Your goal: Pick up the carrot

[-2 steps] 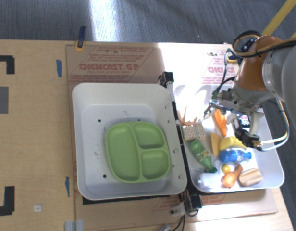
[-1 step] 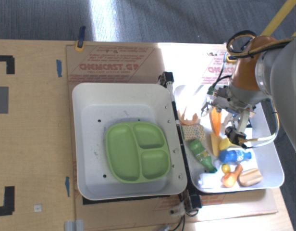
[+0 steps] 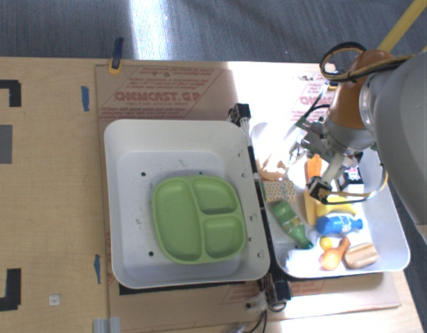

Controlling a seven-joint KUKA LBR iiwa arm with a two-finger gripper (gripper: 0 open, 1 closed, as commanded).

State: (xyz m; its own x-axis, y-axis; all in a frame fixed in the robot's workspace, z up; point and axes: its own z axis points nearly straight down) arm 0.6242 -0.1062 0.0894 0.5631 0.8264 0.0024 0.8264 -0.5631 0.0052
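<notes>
One arm: reaches in from 3 o'clock, wrist bent down over the right bin (image 3: 352, 271).
Gripper (image 3: 315, 151): low in that bin's upper half; open or closed, cannot tell.
Carrot (image 3: 312, 167): one, upright, touching the gripper's 6 o'clock side; held or not, unclear.
Counts: two bins; one green plate (image 3: 199, 217) in the left bin (image 3: 123, 186); one blue bottle (image 3: 337, 224).

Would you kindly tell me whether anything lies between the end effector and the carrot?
Nothing visible does. The end effector sits directly above the carrot in the right bin. The green bottle and blue bottle lie apart from it, toward the bin's near end.
</notes>
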